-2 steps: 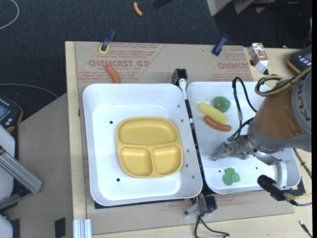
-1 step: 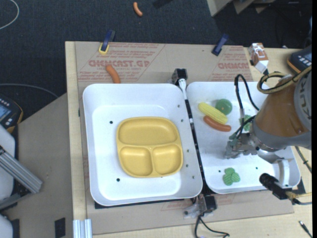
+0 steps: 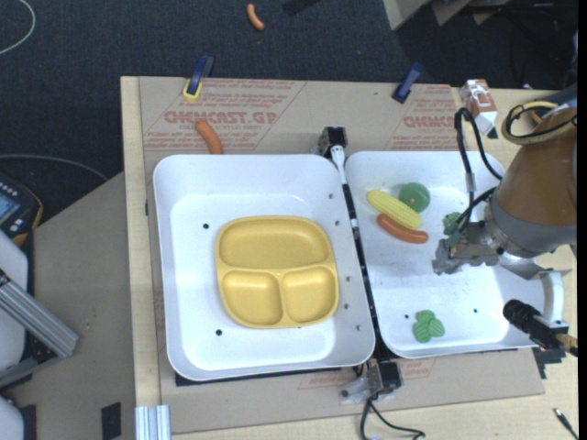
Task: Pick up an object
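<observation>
The right bin [image 3: 477,333] holds a yellow corn cob [image 3: 394,208], a round green piece [image 3: 414,195] behind it, and an orange sausage [image 3: 403,231] just in front of the cob. A green leafy piece [image 3: 427,326] lies near the bin's front wall. Another small green piece [image 3: 452,220] shows at the gripper's upper edge, partly hidden by it. My gripper [image 3: 456,255] hangs low over the middle of the right bin, right of the sausage, and the grey arm with its orange band [image 3: 541,186] covers the bin's right side.
The left bin [image 3: 183,246] holds a yellow three-compartment plate [image 3: 275,269]. An orange sausage [image 3: 210,137] lies on the cardboard behind the left bin, near a blue-and-yellow clamp [image 3: 195,80]. Black cables [image 3: 466,145] hang by the arm. A black clip [image 3: 333,141] sits between the bins.
</observation>
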Robot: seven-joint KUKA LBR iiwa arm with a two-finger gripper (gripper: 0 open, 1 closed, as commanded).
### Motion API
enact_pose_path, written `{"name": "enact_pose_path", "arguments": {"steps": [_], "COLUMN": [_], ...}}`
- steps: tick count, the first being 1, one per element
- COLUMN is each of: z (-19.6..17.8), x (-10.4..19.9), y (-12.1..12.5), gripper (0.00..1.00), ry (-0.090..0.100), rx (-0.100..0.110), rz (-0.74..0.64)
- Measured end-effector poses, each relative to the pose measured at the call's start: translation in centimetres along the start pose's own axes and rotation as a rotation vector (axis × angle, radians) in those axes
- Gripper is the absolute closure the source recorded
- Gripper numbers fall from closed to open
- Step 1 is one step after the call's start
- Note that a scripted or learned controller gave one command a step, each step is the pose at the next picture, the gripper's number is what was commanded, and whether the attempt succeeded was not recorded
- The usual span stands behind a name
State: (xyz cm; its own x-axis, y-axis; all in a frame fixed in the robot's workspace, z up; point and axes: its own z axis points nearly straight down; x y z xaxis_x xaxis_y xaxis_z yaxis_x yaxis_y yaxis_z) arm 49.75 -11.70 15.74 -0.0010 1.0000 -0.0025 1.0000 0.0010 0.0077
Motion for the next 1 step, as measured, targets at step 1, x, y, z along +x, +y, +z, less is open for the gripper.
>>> {"name": "enact_pose_path", "arguments": {"steps": [1], "z": [-4.58], "x": [-0.40], "y": [-0.48], "gripper": [1.00], "ry": [0.000], "rx": [0.001], "rz": [0.001]}}
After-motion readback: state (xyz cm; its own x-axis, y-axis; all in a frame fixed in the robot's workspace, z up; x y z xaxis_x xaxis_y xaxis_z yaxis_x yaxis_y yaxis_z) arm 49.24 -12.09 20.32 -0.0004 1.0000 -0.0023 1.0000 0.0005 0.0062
